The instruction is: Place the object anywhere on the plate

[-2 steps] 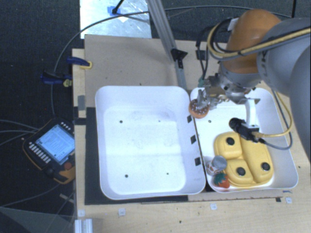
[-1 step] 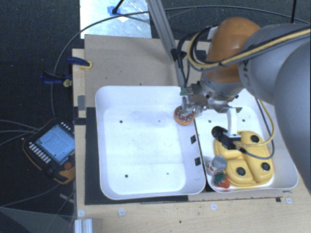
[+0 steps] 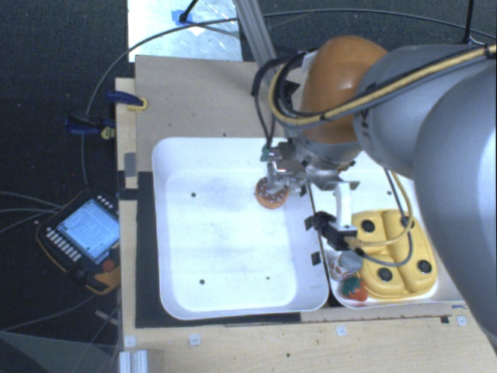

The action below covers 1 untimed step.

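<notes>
Object: small round brownish item [image 3: 271, 193], doughnut-like, seen at the upper right of the left bin, right under the gripper.
Gripper: [image 3: 273, 179] pointed down over the object; the object sits at its tips, but whether the tips are clamped on it or spread beside it cannot be told from this angle.
Arm: grey body [image 3: 435, 123] reaches in from the right and crosses above the right bin; orange band [image 3: 338, 80] sits above the wrist; black and yellow cables loop around the wrist.
Left bin: shallow, white [image 3: 225, 247], floor bare apart from a few dark dots; wide open room to the left of and below the object; its upper rim and right rim are near the object.
Right bin: [image 3: 353, 299] largely covered by the arm; its lower part shows.
Yellow piece: moulded yellow tray-like shape [image 3: 392, 263] with dark round spots, in the right bin.
Small items: a grey one and a red-and-green one [image 3: 351, 284], at the right bin's lower left corner, just beside the yellow piece.
Bench: tan board [image 3: 194, 99] under both bins.
Pendant: handheld controller with lit screen [image 3: 85, 231], on the dark floor left of the bench.
Writing: none readable.
</notes>
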Available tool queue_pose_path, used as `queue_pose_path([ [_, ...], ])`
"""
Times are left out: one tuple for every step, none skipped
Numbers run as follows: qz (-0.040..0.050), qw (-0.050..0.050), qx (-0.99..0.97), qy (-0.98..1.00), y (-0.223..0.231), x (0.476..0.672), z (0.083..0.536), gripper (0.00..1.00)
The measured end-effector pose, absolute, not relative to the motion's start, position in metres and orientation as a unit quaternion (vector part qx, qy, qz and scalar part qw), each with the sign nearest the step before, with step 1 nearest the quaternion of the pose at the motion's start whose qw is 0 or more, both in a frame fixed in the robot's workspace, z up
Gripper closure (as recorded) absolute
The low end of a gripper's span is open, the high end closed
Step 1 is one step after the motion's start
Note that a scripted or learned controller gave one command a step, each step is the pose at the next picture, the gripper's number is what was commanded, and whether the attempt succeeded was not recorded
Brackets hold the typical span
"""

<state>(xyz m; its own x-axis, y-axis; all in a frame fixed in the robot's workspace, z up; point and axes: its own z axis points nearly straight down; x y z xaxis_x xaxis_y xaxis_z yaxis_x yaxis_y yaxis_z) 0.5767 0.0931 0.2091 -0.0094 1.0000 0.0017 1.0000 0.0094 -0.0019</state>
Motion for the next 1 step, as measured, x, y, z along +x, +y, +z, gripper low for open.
queue_pose_path([
  [-0.0012, 0.000, -0.704, -0.711, 0.1456, 0.5591, 0.2294, 1.00],
])
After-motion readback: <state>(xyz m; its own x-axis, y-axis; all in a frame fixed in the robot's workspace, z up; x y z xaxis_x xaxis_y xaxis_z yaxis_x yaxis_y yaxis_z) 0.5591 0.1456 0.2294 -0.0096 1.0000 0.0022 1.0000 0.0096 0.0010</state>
